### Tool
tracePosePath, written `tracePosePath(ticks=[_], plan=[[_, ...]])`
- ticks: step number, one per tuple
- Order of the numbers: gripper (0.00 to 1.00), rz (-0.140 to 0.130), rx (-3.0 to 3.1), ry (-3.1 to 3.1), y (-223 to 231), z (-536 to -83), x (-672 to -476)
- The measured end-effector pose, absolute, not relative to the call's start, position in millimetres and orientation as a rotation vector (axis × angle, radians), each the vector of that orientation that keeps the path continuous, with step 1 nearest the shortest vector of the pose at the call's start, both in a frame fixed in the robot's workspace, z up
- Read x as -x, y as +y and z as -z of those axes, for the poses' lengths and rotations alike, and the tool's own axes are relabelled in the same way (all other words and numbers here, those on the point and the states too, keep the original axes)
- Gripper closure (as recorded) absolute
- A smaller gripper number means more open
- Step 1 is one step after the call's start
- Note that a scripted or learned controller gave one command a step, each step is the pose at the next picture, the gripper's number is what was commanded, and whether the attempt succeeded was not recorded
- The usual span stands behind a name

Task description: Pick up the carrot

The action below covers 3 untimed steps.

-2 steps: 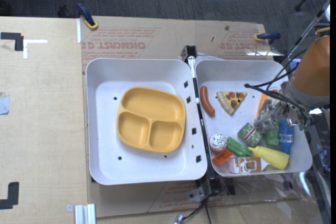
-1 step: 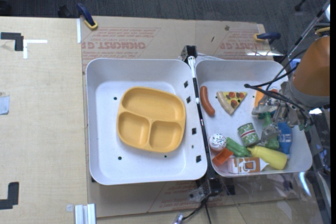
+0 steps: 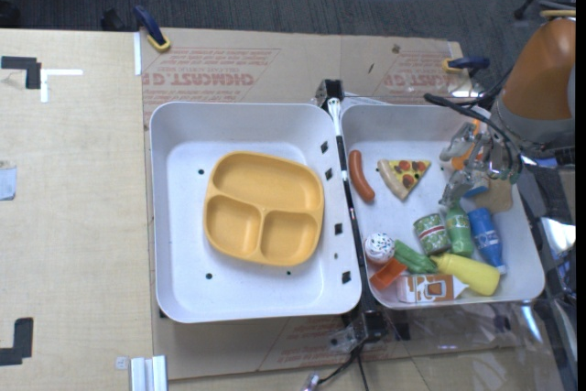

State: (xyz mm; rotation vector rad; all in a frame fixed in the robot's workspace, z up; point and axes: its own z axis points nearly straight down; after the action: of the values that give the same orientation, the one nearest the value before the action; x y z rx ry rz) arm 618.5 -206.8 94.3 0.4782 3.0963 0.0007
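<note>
Carrot low in right bin, near left wall, wedged among cupcake, green piece and carton. Long axis slanting, up-right to down-left. Tool up by right side, above blue bottle, well apart from carrot. Cannot tell tool's state. Carrot down-left of tool, across can. Likely calls for a diagonal reach.

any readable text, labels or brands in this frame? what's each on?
"CHICAS7 G P": my best reading of the red print, upside down and mirrored, on the cardboard sheet behind the left bin; the smaller lines under it are blurred.
More red print on the cardboard behind the right bin: unreadable.
Labels on the green can, blue bottle and carton: too small to read.
</note>
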Motion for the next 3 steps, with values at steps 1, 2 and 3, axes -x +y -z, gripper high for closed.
tracePosePath(ticks=[1,2,3], plan=[[0.00,0.000,-0.583,3.078,-220.5,-94.8,-650.6],[1.00,0.003,-0.577,3.070,-220.4,-107.0,-653.1],[0.00,0.003,-0.577,3.070,-220.1,-106.9,-653.1]])
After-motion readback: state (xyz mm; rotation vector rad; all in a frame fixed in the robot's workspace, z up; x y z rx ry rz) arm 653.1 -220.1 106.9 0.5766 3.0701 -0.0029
